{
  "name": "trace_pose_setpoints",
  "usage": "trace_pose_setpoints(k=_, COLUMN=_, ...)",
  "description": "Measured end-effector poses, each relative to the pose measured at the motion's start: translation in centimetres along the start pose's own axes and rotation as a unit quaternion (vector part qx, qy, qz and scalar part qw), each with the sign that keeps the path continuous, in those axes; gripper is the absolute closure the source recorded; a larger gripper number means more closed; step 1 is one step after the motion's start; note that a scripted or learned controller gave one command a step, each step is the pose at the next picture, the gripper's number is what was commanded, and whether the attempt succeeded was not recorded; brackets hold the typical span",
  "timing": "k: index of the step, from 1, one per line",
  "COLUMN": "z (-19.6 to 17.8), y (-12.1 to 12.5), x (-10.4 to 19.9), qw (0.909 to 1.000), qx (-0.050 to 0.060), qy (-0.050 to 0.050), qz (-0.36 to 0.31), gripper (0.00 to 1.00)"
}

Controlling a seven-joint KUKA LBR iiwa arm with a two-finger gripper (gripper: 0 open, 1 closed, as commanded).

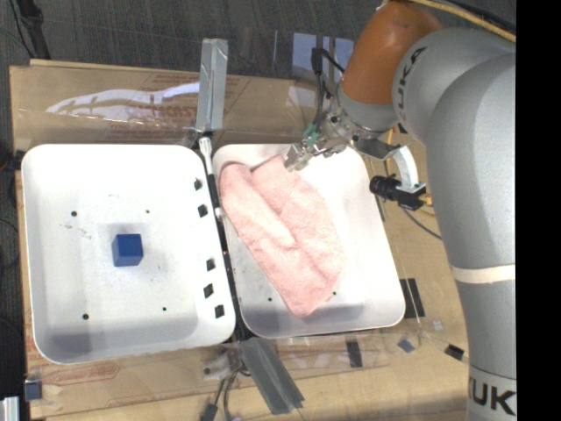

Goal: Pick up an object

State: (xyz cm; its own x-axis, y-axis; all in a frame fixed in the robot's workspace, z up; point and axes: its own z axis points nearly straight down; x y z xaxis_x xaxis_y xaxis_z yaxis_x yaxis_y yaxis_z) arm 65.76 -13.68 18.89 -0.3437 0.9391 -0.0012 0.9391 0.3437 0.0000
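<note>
We are hovering our gripper (pixel 298 159) at the pink towel's (pixel 282 233) far corner in the right bin (pixel 379 261), likely for an edge pinch; jaws' state unclear.

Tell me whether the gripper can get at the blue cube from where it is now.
Probably yes. The blue cube sits alone in the left bin, with nothing over it. The gripper is at the pink towel's far corner in the right bin and must cross the divider.

Cube (pixel 128 249) in left bin (pixel 53 169); towel (pixel 282 235) in right bin (pixel 368 261)
</note>
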Motion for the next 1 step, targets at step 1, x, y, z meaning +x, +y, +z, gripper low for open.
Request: trace_pose_setpoints(k=1, z=0.09, y=-0.02, x=0.04, qw=1.0, qx=0.001, qy=0.001, qz=0.0, gripper=0.0)
